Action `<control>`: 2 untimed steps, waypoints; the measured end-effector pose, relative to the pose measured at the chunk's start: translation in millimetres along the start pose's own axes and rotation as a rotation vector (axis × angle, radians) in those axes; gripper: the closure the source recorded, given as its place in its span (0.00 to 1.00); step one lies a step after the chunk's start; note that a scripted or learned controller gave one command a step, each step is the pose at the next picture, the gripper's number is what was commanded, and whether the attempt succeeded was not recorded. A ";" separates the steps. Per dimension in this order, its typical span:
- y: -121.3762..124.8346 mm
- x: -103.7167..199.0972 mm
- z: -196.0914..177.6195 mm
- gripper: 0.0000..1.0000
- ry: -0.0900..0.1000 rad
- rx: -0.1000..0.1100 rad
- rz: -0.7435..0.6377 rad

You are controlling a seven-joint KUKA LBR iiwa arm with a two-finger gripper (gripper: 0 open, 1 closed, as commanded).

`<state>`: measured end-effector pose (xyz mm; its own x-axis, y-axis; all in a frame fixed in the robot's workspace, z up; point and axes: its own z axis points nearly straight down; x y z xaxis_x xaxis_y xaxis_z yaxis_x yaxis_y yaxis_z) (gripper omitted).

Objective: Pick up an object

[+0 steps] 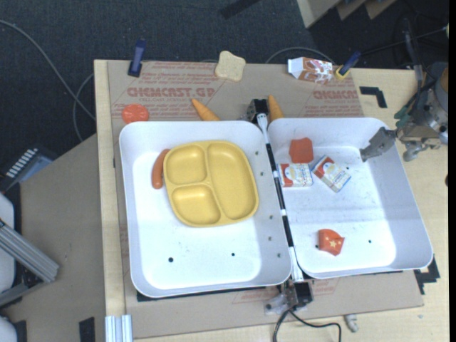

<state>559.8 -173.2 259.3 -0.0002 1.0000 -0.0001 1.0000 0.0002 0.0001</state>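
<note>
Where the yellow tray (211, 182) sits, a sausage (157, 169) adjoins.

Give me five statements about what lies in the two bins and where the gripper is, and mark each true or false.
1. The yellow divided plate lies in the left bin. True.
2. A sausage rests inside one of the plate's compartments. False: it lies in the bin, against the plate's left rim.
3. The right bin holds a red block and two small cartons. True.
4. The gripper is over the left bin. False: it is at the right bin's far right corner.
5. The strawberry lies near the right bin's front. True.
</note>
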 end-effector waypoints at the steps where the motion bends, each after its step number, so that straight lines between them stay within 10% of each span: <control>1: 21.7 40.7 68.4 0.00 0.002 0.002 -0.001; 2: 59.8 64.1 163.2 0.00 -0.002 -0.006 0.000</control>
<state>619.6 -109.1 96.1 -0.0002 1.0000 -0.0017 1.0000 0.0002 0.0058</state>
